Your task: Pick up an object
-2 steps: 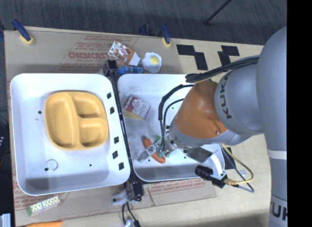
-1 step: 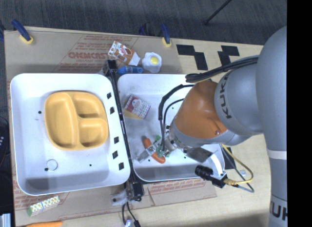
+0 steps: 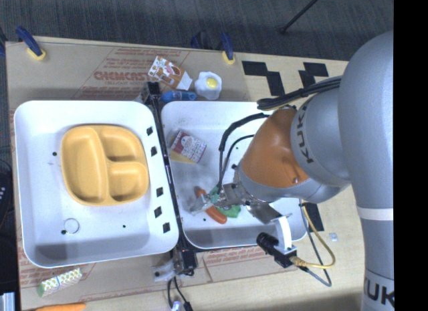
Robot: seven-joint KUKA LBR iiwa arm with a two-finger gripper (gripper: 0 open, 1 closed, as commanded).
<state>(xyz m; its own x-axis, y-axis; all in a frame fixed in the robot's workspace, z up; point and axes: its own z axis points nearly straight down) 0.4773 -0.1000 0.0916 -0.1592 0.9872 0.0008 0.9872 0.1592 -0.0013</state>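
Observation:
The arm reaches down into the right bin [image 3: 200, 112], and its orange wrist band covers the bin's middle. My gripper [image 3: 217, 201] is low over the bin's front part, among small items: an orange carrot-like piece [image 3: 215, 215], a green piece [image 3: 231, 212] and a small red bit [image 3: 200, 191]. The wrist hides the fingers. A small printed packet [image 3: 187, 147] lies farther back in the same bin, apart from the gripper.
In the left bin [image 3: 33, 189] lies a yellow divided tray [image 3: 105, 163]. Behind the bins on the bench are a printed carton [image 3: 164, 71], a blue item [image 3: 178, 95] and a white-and-yellow egg-like toy [image 3: 208, 84]. A wrapped candy [image 3: 59, 281] lies at the front left.

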